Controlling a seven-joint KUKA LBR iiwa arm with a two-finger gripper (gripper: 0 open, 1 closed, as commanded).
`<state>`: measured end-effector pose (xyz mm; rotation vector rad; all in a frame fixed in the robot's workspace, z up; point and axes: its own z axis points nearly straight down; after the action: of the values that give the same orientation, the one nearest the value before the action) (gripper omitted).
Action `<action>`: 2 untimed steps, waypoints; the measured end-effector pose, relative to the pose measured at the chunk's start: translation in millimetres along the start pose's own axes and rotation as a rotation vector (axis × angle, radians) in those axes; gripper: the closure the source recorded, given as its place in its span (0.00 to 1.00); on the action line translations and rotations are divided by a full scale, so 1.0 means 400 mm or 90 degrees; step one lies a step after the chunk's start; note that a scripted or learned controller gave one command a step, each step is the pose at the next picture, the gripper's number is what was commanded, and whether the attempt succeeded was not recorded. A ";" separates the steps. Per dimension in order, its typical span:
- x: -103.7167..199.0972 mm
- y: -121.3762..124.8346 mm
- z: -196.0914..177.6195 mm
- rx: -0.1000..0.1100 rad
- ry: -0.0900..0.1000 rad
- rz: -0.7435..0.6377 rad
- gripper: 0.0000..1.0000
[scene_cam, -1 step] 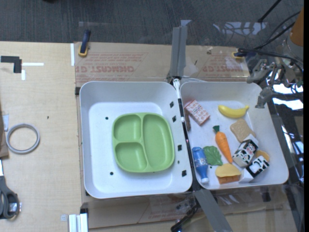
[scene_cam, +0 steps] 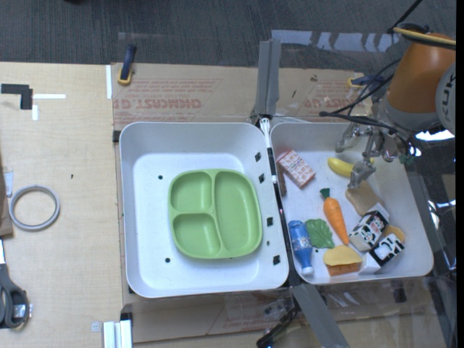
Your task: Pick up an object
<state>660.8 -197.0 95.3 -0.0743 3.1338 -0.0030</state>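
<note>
While the arm reaches in from three o'clock, the pincer (scene_cam: pixel 360 171) hangs low over the upper part of the right bin (scene_cam: pixel 417 194), just beside the banana (scene_cam: pixel 339 167) and above a brown block (scene_cam: pixel 362 198) that lies at its six o'clock. Its fingers point down, but I cannot tell how far they are open, and I see nothing between them — so I judge that no object is held yet.

The things to pick all lie in this bin: a pink box (scene_cam: pixel 296 168) at ten o'clock, a carrot (scene_cam: pixel 333 218) in the middle, and at six o'clock a blue bottle (scene_cam: pixel 300 245), a green leaf (scene_cam: pixel 318 232) and a sandwich (scene_cam: pixel 342 260). Two black and white cartons (scene_cam: pixel 377 236) sit at four o'clock.

To do this step well, I think the pincer should choose one thing that stands apart — the banana or the brown block is nearest. It should come straight down over the narrow side and close only when both fingers pass the object, keeping clear of the bin wall.
</note>
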 end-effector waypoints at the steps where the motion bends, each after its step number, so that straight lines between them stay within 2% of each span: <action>1: -0.004 0.003 -0.027 0.001 -0.003 -0.002 1.00; 2: -0.009 0.144 -0.284 -0.001 0.000 0.000 1.00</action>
<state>660.7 -139.1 208.8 -0.0735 3.1331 -0.0011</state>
